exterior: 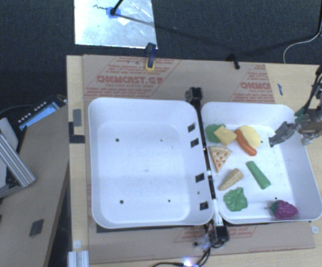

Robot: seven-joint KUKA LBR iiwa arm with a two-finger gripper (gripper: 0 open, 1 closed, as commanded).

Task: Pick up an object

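On the table (250,74) the right bin (312,189) holds toy food. The claw (276,137) hovers near the carrot (247,143), grasping nothing; whether it is released, I cannot tell. It must first descend.

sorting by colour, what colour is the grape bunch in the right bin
Purple; the grape bunch shows in the camera view.

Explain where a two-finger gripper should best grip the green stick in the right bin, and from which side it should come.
Grip the green stick at mid-length, coming straight down from above, fingers closing across its narrow width. It lies flat and diagonal on the right bin floor, with bare floor along both long sides, so the gripper likely needs turning to match that slant.
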